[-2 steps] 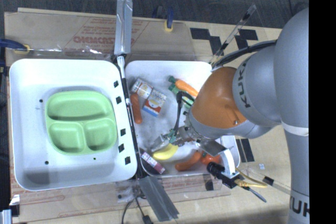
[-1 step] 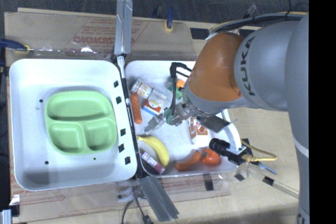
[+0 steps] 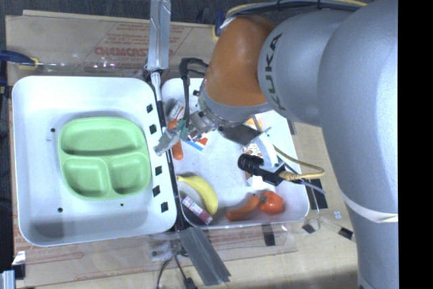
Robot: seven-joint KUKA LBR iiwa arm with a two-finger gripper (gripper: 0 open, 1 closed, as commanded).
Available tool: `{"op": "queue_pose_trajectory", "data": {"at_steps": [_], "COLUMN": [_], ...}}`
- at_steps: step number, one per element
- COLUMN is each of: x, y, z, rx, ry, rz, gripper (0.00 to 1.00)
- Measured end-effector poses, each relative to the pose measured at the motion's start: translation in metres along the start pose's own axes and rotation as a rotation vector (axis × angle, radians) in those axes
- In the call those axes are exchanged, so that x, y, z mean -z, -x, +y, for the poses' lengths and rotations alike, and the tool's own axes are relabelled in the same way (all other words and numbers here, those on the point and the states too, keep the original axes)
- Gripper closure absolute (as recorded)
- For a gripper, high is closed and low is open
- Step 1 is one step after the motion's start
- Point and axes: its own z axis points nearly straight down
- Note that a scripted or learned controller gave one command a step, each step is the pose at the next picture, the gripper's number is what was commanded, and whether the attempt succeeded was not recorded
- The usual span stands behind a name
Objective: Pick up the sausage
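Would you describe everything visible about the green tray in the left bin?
The green tray is pale green, looks like moulded plastic, and has rounded corners. It is divided into three compartments: one long one across the far side and two smaller ones on the near side. It lies flat on the floor of the left white bin, roughly centred, a little askew. Nothing lies in it, and nothing else touches it.

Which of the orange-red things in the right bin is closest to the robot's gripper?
The small orange-red piece by the bin's left wall, just below the gripper. The tomato and curved reddish sausage lie at the bin's bottom edge.

Grey arm reaches in from right, gripper pointing left, low.
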Motion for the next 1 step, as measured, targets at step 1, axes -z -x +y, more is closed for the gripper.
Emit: {"op": "queue_pose_trajectory", "data": {"at_steps": [1], "x": [0.0004], "y": [0.0655], "z": [0.05], "rx": [0.069], "ry": [0.0], "rz": [-0.001], "gripper": [0.0]}}
